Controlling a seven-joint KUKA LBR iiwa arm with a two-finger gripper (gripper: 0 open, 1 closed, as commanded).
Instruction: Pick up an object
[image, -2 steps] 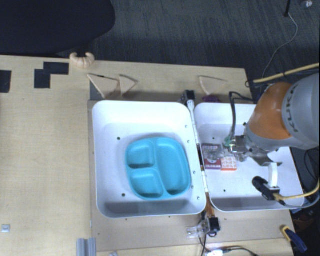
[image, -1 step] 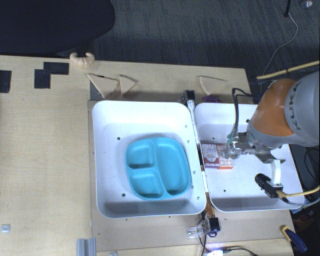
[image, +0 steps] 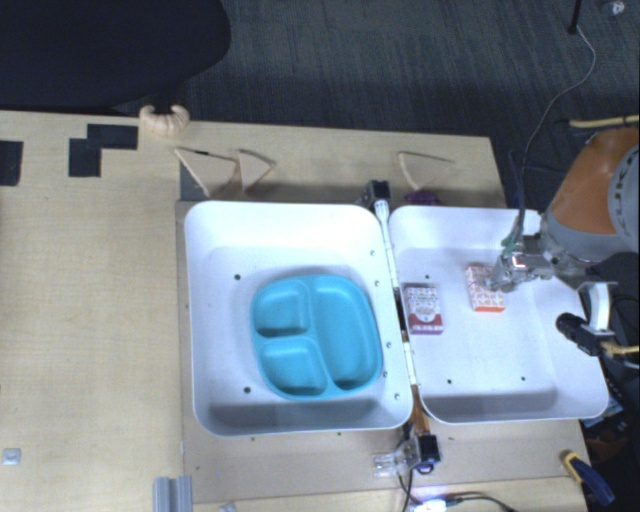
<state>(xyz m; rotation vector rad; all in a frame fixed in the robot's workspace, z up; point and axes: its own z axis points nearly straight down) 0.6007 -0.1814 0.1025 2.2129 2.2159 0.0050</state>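
Observation:
In the right bin (image: 520, 390) lie two small cartons. A red and white carton (image: 423, 307) rests near the bin's left wall. A second small white and red carton (image: 484, 288) lies nearer the middle. My gripper (image: 505, 275) hangs right at this second carton's right edge, low over the bin floor. Whether its tips touch the carton I cannot make out. The arm reaches in from the right, with its orange band (image: 585, 190) at the frame's edge.
The left bin (image: 215, 260) holds a blue three-compartment tray (image: 316, 333). A black divider (image: 385, 250) runs between the two bins. The wooden bench (image: 90, 320) spreads out to the left. Cables lie below the bins' front edge.

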